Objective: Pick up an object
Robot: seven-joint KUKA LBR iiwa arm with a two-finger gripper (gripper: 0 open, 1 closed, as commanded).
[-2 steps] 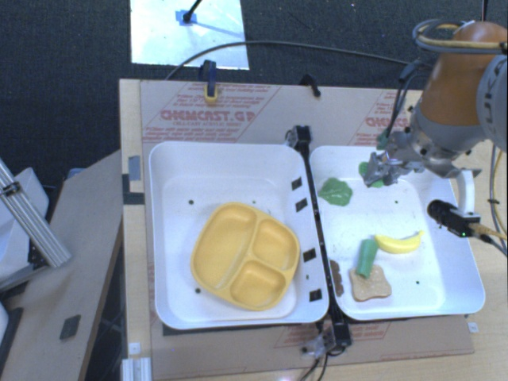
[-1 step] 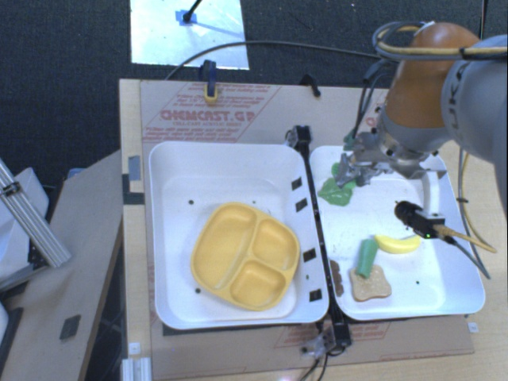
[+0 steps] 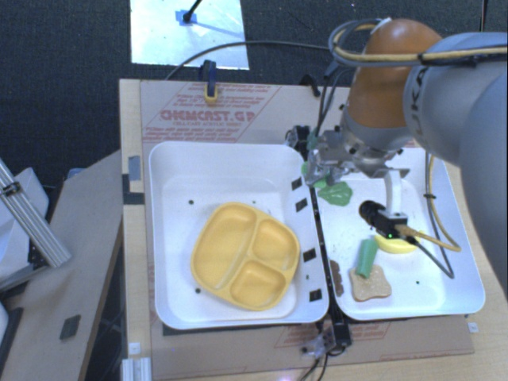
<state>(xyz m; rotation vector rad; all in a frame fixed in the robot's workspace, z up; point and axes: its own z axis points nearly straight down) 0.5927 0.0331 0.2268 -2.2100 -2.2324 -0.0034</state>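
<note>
Green leaf piece [image 3: 335, 194] lies in the right bin [image 3: 464, 288], in its upper-left corner close to the divider between the two bins. I judge it the likeliest thing to pick, since the end effector [image 3: 316, 167] hangs just above it and a little to the left. In the camera view the end effector is crowded by its own mount and seen from above, so I cannot tell whether it stands wide or narrow, and nothing is seen held in it. The leaf looks like toy lettuce, so I judge it light, thin and floppy, not fragile. As it lies flat, a pinch on a raised, ruffled edge should serve better than a grab across its middle. Lower in the same bin a green stick [image 3: 365, 257] touches a toast-like slice [image 3: 371, 285], with a yellow piece [image 3: 399, 247] just beside them. The left bin [image 3: 171, 213] holds a yellow divided plate [image 3: 246, 255], stiff and broad. On the brown sheet [image 3: 262, 105] covering the tabletop beyond the bins, red print reads "CHEMCAST GP"; the smaller line beneath it is too small to read.
</note>
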